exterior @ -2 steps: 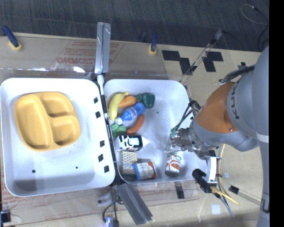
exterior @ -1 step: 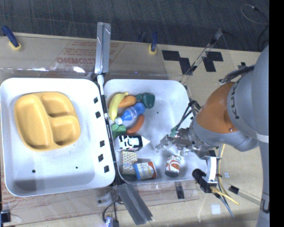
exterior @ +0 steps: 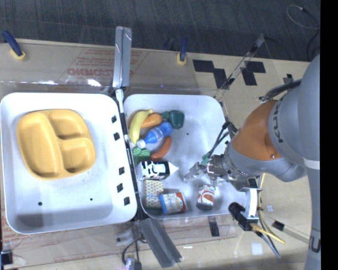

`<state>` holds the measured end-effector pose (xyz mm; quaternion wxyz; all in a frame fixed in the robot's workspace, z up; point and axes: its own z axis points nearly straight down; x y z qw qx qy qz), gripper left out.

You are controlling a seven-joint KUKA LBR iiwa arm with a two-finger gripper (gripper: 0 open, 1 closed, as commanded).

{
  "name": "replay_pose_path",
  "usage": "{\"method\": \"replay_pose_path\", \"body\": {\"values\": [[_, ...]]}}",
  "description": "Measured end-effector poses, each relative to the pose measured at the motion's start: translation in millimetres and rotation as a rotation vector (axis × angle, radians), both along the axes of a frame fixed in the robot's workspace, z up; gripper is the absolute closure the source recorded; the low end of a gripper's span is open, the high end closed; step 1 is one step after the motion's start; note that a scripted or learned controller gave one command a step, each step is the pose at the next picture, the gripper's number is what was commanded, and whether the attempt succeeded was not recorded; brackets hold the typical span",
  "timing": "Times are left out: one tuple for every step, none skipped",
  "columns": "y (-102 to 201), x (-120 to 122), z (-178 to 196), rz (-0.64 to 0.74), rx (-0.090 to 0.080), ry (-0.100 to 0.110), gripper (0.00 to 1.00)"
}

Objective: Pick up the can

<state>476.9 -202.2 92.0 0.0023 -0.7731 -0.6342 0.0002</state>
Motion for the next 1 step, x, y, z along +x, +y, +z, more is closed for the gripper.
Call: {"method": "replay_pose_path", "body": {"values": [[0.2,0.6,10.2,0.005,0.0,0.0,1.0]]}}
